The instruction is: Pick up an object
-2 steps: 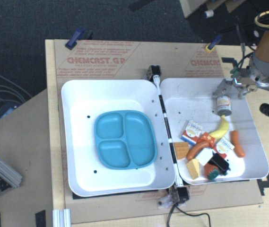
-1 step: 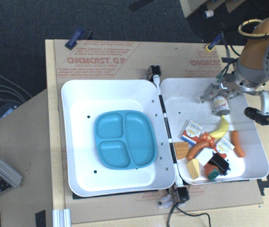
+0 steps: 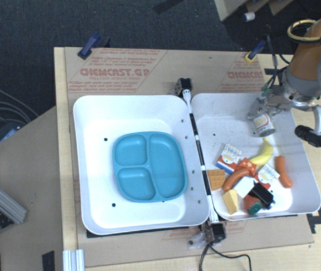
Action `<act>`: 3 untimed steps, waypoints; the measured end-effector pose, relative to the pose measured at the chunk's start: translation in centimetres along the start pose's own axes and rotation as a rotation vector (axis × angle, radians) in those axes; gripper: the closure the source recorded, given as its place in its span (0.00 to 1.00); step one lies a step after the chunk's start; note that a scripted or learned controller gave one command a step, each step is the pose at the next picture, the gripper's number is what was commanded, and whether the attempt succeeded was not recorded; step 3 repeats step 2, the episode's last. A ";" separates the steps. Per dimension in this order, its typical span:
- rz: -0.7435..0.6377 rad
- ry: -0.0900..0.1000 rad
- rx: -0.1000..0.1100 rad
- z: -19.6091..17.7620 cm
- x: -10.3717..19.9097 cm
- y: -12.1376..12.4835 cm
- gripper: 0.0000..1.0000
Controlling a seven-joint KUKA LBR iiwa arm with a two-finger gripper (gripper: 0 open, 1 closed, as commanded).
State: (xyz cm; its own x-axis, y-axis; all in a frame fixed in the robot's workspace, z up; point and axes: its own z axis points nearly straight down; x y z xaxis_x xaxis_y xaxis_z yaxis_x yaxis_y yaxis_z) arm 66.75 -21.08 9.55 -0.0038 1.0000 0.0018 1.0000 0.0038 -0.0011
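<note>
The arm enters from the right and its gripper point(image 3: 263, 107) stands over the far part of the right bin point(image 3: 222, 109). Directly beneath it a small can point(image 3: 263, 124), silver with a red label, hangs tilted; whether the can is clamped between the jaws or merely lies on the bin floor below them cannot be told from this angle, nor whether the jaws are open or closed. The remaining items sit well apart from it in the near part of that bin: a banana point(image 3: 263, 153), two sausages point(image 3: 237, 176), a small carton point(image 3: 228, 155), cheese wedges point(image 3: 229, 200) and a dark item point(image 3: 260, 196). The left bin point(image 3: 92, 151) bears a blue divided plate point(image 3: 149, 166). Judgement: the step in hand is the grasp or first lift of the can. The next move calls for a straight, steady rise, and confirmation that the can comes clear of the floor.
</note>
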 end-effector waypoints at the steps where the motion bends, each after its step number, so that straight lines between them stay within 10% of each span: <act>1: 0.002 -0.002 -0.004 -10.5 5.3 0.0 1.00; 2: 0.002 0.000 0.001 -11.9 15.8 -5.3 1.00; 3: 0.002 0.000 0.001 -11.9 15.8 -5.3 1.00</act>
